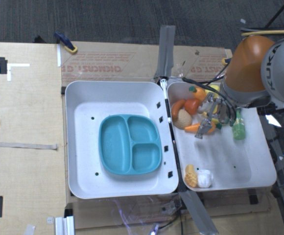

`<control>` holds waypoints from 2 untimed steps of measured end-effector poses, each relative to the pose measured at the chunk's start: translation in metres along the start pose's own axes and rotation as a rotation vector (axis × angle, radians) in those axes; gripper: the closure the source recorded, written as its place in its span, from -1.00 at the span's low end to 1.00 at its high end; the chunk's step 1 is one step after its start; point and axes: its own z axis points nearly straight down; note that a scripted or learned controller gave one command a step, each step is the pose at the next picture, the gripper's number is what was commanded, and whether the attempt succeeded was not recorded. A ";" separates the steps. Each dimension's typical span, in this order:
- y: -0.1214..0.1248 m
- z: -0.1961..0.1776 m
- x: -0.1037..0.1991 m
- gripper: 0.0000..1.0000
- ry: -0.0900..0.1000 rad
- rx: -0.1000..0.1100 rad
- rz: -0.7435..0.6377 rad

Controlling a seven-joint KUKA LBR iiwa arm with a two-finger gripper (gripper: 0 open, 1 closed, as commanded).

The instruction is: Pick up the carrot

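The carrot (192, 128) is a small orange piece lying in the right bin (230, 165), near its upper left, just below a tan round item (183, 119). My gripper (204, 127) hangs directly over the carrot's right end, reaching in from the right and hiding that end. The orange band of the arm (247, 65) sits above the bin's far right corner.
Crowded round the carrot are a red tomato-like piece (192, 105), an orange piece (177, 106) and an orange-yellow item (200, 92). A green bottle (238, 129) lies to the right. A yellow item (191, 176) and a white one (204, 178) lie at the front. The left bin (78, 131) holds a teal divided plate (113, 146).
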 end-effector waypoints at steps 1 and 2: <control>-0.024 0.011 -0.010 -1.00 0.005 0.002 0.361; -0.014 0.011 0.026 -1.00 0.007 0.003 0.519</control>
